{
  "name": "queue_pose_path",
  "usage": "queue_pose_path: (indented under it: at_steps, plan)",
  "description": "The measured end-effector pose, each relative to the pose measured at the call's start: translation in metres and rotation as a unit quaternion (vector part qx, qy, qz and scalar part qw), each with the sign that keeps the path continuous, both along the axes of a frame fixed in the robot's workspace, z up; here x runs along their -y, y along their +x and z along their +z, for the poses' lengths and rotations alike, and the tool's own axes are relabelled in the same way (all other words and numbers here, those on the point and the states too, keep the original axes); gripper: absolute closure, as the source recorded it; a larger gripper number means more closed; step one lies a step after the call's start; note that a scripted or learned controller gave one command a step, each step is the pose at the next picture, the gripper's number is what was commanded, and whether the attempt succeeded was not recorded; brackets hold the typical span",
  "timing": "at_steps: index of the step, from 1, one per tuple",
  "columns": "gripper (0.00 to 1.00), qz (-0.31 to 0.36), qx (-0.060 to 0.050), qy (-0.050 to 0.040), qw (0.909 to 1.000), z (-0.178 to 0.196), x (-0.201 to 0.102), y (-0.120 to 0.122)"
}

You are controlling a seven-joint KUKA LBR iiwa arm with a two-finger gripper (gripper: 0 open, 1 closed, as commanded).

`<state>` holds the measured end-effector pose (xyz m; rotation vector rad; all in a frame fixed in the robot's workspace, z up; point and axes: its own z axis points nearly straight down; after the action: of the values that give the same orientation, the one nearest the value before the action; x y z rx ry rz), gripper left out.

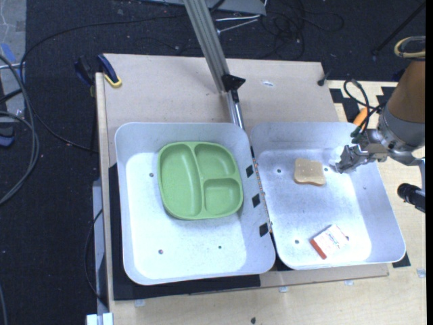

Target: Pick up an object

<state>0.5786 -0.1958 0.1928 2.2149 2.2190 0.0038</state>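
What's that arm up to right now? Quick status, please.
Gripper low in right bin, holding nothing visible. Toast slice just beside it. Nothing between them.

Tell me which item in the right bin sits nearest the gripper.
The tan bread slice, just left of the gripper near the bin's far side. The red-and-white packet lies much farther off, toward the near edge.

On the table (169,80), two shallow white bins sit side by side. The left bin (142,249) holds a green three-compartment plastic plate (200,180) near its far edge. In the right bin (379,242), a tan slice of toast (309,172) lies toward the far edge, and a small red-and-white packet (329,241) lies near the front edge. The grey hand (345,162) hovers just right of the toast.
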Motion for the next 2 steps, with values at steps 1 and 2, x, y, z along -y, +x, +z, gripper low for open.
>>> queue_pose_path:
  at_steps: [1, 2]
  plan:
    - [1.0, 0.0, -0.001, 0.0005, 1.0, 0.027, 0.0, 0.001]
    - [1.0, 0.003, -0.003, 0.0021, 1.0, 0.018, -0.052, 0.01]
